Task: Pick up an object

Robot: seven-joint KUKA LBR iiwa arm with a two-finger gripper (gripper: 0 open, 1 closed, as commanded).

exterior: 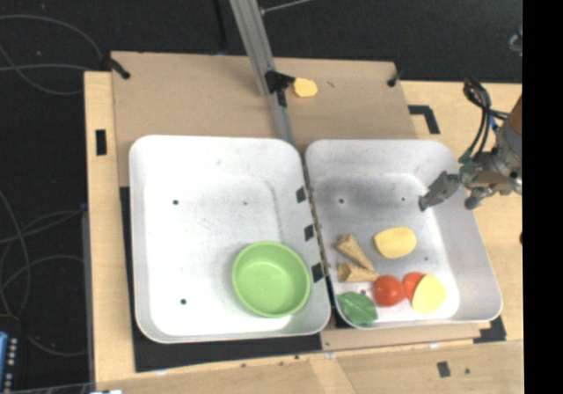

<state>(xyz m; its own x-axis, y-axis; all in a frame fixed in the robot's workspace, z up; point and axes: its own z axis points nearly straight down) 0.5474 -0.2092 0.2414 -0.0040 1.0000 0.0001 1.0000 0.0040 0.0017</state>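
On the left, the left bin (167, 199) holds a green bowl (271, 278) near its front right corner. Behind the bins, a small yellow piece (305, 87) lies on the table (352, 102) beside a slanting metal post (251, 27).

The right bin (369, 164) carries the candidates for picking, clustered toward its front: two tan wedge-like pieces (352, 259) near the divider, a green item (357, 306) at the front edge, a yellow lump (395, 242) in the middle, and a red object (389, 289) beside a yellow one (429, 294).

Farthest right, the end effector (450, 192) hangs over the bin's right rim, its dark fingers spread apart with nothing between them, though the blur there makes the exact gap hard to judge.

The approach step seems to be in hand; no object is lifted yet. The next move calls for travelling left and forward over one piece, probably the yellow lump since it sits apart from its neighbours, then descending with the fingers straddling it before closing.
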